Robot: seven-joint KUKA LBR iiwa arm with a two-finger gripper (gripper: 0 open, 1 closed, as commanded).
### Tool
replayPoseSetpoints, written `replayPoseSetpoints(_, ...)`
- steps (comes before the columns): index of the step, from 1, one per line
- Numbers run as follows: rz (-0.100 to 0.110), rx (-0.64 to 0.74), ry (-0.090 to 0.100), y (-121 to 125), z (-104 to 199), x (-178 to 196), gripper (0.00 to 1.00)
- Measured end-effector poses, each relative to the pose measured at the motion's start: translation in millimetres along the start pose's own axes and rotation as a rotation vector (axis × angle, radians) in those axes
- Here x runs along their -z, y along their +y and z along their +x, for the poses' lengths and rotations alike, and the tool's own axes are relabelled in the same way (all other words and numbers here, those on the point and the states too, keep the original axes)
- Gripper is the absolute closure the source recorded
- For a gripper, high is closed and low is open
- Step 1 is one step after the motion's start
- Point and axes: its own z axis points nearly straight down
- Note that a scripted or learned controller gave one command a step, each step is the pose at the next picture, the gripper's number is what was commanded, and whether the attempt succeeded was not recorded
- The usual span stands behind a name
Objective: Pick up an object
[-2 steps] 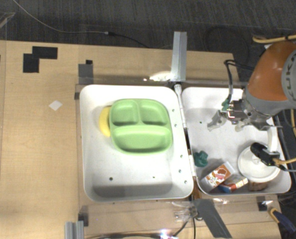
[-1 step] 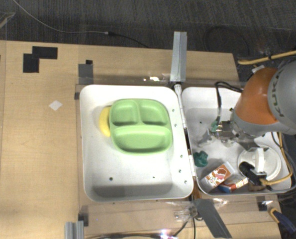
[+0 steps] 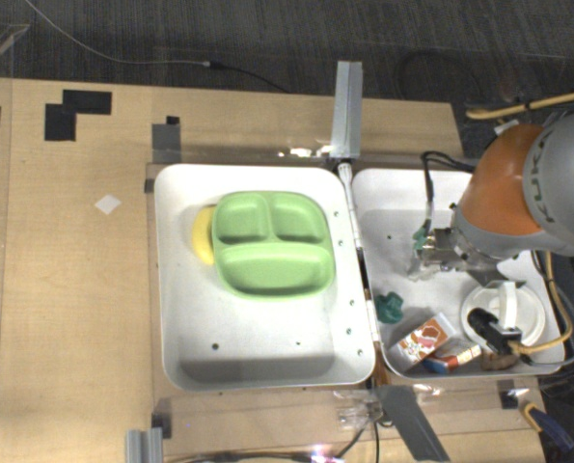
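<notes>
Green, glossy and three-welled, the plastic tray (image 3: 271,242) sits in the left bin (image 3: 185,336); a yellow piece (image 3: 202,235) touches it. The gripper (image 3: 428,256) hangs over the right bin (image 3: 388,210); its state I cannot tell.

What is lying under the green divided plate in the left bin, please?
A yellow object pokes out from beneath the left edge of the green divided plate in the left bin. The plate covers the rest, so its shape is unclear.
</notes>
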Motion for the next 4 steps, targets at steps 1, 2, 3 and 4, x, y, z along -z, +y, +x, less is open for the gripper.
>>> replayPoseSetpoints(1, 0.001, 0.000, 0.000, 0, 0, 0, 0.00)
replayPoseSetpoints(2, -0.004, -0.001, 0.000, 2, 0, 11, 1.00)
replayPoseSetpoints(3, -0.003, -0.001, 0.000, 2, 0, 11, 0.00)
replayPoseSetpoints(4, 0.002, 0.068, 0.002, -57, 7, -11, 0.00)
